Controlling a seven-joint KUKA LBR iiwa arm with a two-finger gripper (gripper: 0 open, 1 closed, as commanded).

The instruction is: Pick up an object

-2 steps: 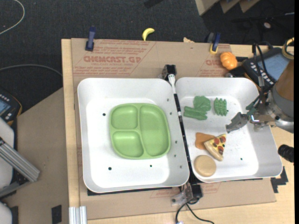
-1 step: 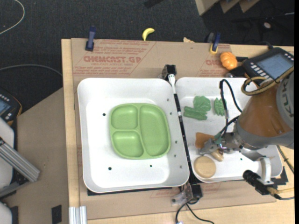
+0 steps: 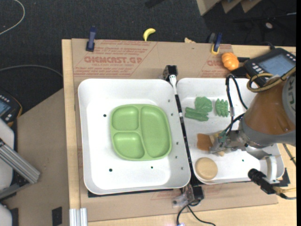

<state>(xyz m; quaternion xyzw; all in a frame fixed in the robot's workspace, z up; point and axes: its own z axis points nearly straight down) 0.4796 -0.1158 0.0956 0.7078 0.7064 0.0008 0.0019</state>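
Note:
My gripper is low in the right bin, reaching in from the right, right against a small brown block. I cannot make out how it stands on the block. A round tan disc lies just below it near the bin's front edge. Farther back in the same bin lie a green leafy toy and a small ridged green piece.
The left bin holds a green divided plate. An orange ball, a yellow banana and two blue clamps sit along the back of the cardboard. A handheld controller lies at the right.

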